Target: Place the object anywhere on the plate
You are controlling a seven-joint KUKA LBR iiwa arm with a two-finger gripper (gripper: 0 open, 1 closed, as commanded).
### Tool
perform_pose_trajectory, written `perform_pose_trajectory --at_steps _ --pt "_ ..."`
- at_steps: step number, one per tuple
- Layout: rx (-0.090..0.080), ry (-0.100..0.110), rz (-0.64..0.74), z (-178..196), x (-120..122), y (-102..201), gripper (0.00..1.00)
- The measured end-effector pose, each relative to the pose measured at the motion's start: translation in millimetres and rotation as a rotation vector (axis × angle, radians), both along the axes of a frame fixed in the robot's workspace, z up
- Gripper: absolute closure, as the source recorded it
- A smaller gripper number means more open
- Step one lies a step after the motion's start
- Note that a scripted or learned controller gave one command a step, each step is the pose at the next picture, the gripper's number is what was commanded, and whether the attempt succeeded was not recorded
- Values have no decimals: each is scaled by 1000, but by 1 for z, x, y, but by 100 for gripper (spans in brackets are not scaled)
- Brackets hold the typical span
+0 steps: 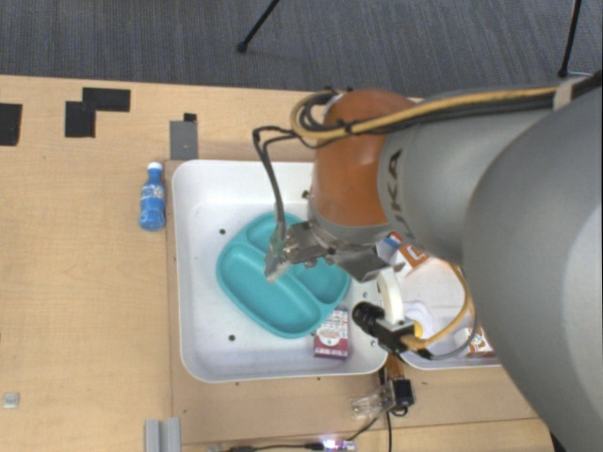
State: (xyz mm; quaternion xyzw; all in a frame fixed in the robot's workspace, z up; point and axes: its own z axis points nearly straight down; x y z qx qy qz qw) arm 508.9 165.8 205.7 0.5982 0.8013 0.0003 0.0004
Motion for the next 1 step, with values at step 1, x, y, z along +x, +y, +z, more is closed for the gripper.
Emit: perform_pose_trajectory --at_steps 1 --pt "0 0 0 0 0 0 0"
